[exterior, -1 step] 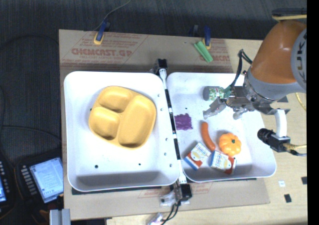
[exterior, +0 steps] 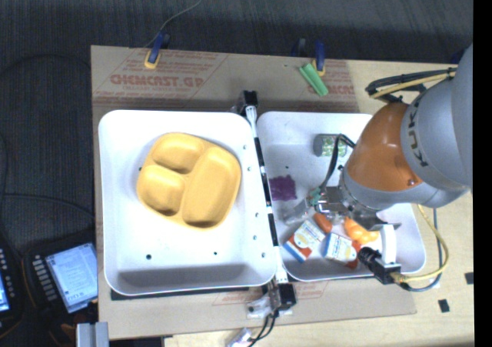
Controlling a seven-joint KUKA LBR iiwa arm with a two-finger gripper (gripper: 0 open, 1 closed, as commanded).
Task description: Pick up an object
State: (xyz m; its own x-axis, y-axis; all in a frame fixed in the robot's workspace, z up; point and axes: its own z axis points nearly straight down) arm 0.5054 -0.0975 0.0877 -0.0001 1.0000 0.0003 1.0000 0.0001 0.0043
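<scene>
- closest to the camera, bottom of the right bin (exterior: pixel 400 265): a heap of small stuff, a little carton (exterior: pixel 305 243) with orange and blue on it, another small white and blue pack (exterior: pixel 337 245) right beside it, and an orange thing (exterior: pixel 359 231) touching that one
- the end effector (exterior: pixel 332 203) is down in that same heap, just above the cartons, with the arm (exterior: pixel 400 157) and its orange band covering most of it, so I honestly can't tell if it's open, closed or gripping anything
- so any of those could be the object to pick, and all of them look like they're lying in the bin, nothing lifted as far as I can see
- my guess: reach is done, grab and lift are still to go
- a bit further in: a purple thing (exterior: pixel 281 186) near the divider, and a small greenish packet (exterior: pixel 329 145) toward the far wall
- left bin (exterior: pixel 115 207) has one big yellow lumpy thing (exterior: pixel 189 178) in the middle
- far edge of the counter (exterior: pixel 231 76): a green clip (exterior: pixel 314 78) and a blue and yellow clip (exterior: pixel 157 49)
</scene>
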